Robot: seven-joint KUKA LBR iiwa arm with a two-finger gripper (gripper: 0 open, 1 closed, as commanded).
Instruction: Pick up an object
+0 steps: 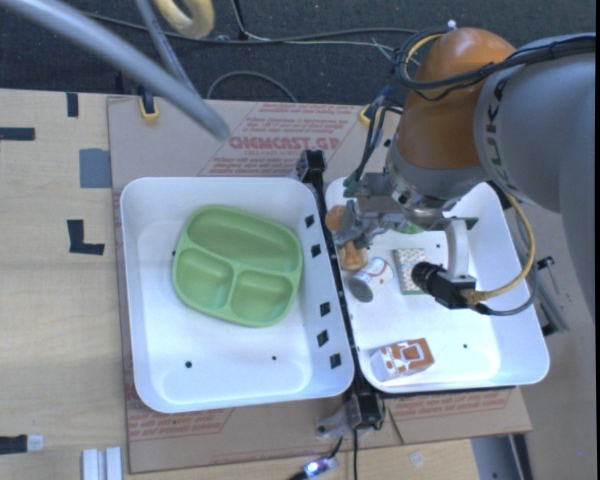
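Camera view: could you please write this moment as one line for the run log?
arm: over right bin | gripper: low at its left edge, among small items | green tray: left bin | grasp: unconfirmed

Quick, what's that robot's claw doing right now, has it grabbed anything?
Gripper: low in the right bin; whether it grips anything cannot be told.

Green divided plate in left bin, end effector low over right bin, possibly touching small objects
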